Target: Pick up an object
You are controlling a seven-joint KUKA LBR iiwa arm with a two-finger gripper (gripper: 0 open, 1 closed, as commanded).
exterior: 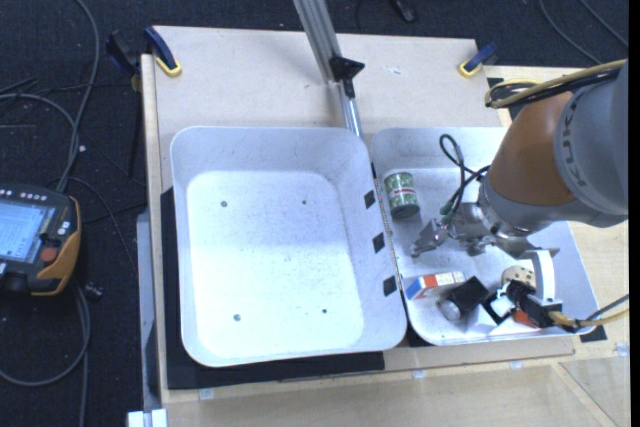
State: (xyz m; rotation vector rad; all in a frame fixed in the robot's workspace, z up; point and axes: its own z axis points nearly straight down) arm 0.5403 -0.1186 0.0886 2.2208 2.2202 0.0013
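Camera view: gripper [437, 237] hangs over right bin [425, 147] near green can [401, 193].

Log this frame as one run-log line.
phase: reaching | gripper: low in right bin | nearest: green can, apart | grasp: none seen | left bin: untouched

The scene is lit evenly and brightly from above. The left white bin [270, 245] is slightly washed out by glare. Soft shadows are cast beneath the arm [560, 165]. The dark floor [70, 35] is rendered murky, and fine detail is softened throughout.
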